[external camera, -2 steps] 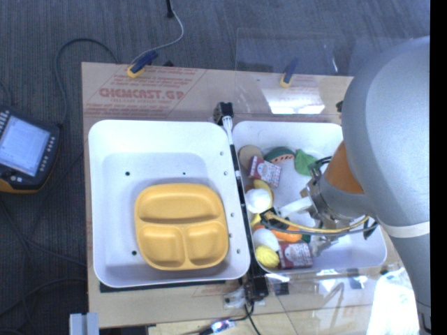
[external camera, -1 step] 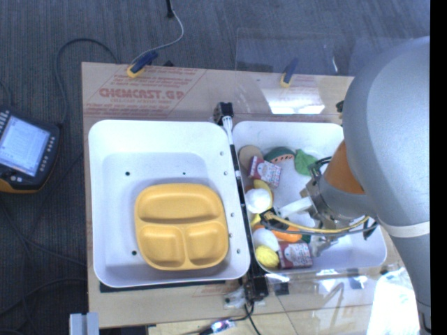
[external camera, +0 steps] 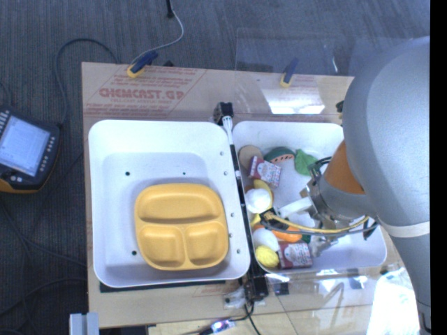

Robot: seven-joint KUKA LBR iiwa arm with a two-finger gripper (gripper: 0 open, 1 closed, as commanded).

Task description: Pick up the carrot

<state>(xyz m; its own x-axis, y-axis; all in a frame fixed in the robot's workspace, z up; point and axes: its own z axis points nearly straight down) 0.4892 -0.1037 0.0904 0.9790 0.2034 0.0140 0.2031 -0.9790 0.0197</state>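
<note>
The carrot [external camera: 287,236] is a small orange piece lying low in the right bin [external camera: 363,255], between a white egg [external camera: 264,238] and a red packet [external camera: 299,255]. My gripper [external camera: 312,220] hangs over the middle of that bin, just above and to the right of the carrot, with yellow cables looping under the wrist. The grey arm and its orange band [external camera: 343,175] cover the bin's right half.
The left bin [external camera: 112,152] holds a yellow divided tray [external camera: 181,225]. Crowded at the right bin's left side are another white egg [external camera: 257,199], a yellow lemon [external camera: 267,257], a red and white packet [external camera: 269,171] and a green leafy item [external camera: 304,161].
</note>
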